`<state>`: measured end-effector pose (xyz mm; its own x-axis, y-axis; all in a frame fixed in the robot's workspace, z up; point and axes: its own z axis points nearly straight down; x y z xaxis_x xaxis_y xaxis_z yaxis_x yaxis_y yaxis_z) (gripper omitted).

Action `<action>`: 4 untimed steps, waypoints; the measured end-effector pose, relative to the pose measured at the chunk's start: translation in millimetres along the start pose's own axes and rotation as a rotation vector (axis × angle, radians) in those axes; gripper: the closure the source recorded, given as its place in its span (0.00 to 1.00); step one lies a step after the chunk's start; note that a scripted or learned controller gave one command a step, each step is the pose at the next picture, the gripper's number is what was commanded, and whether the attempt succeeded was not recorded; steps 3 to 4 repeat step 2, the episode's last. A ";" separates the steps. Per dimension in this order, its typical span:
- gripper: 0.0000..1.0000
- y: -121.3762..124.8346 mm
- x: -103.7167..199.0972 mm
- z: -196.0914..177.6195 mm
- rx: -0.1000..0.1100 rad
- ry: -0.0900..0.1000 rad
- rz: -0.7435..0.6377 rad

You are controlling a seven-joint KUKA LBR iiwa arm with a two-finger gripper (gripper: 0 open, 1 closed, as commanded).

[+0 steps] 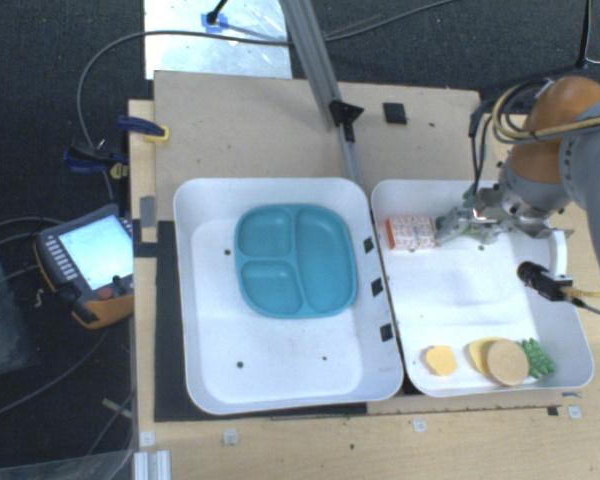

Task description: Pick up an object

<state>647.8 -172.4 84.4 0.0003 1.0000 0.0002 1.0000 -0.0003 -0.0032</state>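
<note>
In the right bin [480, 298] a small pink-and-white patterned box [409, 233] lies near the far left corner. My gripper [458, 224] is low in that bin, just right of the box, with its fingers pointing left toward it. At the bin's near edge lie a small yellow piece [440, 361], a round tan-and-yellow piece [502, 360] and a green leafy piece [538, 358].
The left bin [215, 368] holds a teal divided plate [295, 260]. The arm's orange-banded wrist [565, 108] hangs over the right bin's far right corner. A teach pendant [85, 263] lies off the bench to the left.
</note>
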 end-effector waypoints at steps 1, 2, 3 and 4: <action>1.00 2.1 -0.1 -13.6 -0.006 -0.001 -0.001; 1.00 10.5 2.5 -77.2 -0.012 -0.002 -0.006; 1.00 10.5 2.5 -77.2 -0.012 -0.002 -0.006; 1.00 10.5 2.5 -77.2 -0.012 -0.002 -0.006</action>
